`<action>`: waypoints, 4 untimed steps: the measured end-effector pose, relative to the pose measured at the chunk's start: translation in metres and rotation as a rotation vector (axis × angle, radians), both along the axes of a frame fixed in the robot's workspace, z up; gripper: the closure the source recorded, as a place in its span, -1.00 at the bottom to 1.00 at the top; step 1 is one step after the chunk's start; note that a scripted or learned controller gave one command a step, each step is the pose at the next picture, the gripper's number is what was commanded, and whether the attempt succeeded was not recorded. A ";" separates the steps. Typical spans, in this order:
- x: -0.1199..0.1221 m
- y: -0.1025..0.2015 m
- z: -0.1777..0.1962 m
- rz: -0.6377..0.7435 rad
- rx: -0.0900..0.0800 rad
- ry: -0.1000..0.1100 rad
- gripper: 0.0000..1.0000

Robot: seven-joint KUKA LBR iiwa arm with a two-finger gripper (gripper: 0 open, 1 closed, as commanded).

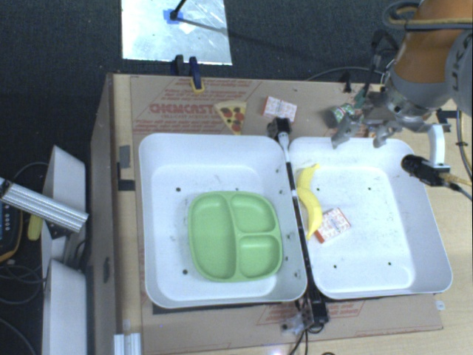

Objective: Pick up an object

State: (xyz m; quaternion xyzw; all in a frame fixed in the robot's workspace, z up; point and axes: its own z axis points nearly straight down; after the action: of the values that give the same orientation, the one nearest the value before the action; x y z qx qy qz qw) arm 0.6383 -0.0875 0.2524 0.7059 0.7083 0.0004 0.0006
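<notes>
Banana point(310, 200) lay lengthwise in the right bin point(384, 272), below and left of the gripper point(360, 136), whose fingers were spread and held nothing.

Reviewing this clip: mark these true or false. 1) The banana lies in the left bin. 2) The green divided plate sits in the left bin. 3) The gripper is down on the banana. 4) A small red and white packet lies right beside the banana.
1) False. The banana lies in the right bin, along its left wall.
2) True. The green divided plate sits in the left bin.
3) False. The gripper is over the right bin's far edge, apart from the banana.
4) True. The packet lies at the banana's lower end.
</notes>
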 end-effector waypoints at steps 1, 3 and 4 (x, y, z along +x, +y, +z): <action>-0.040 0.021 -0.069 -0.002 0.000 0.002 -1.00; -0.146 -0.037 -0.168 -0.005 0.000 0.002 -1.00; -0.067 0.001 -0.168 0.000 0.001 -0.002 -1.00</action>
State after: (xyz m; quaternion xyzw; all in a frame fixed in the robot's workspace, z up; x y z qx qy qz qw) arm 0.5716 -0.0865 0.0847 0.7058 0.7084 0.0012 0.0009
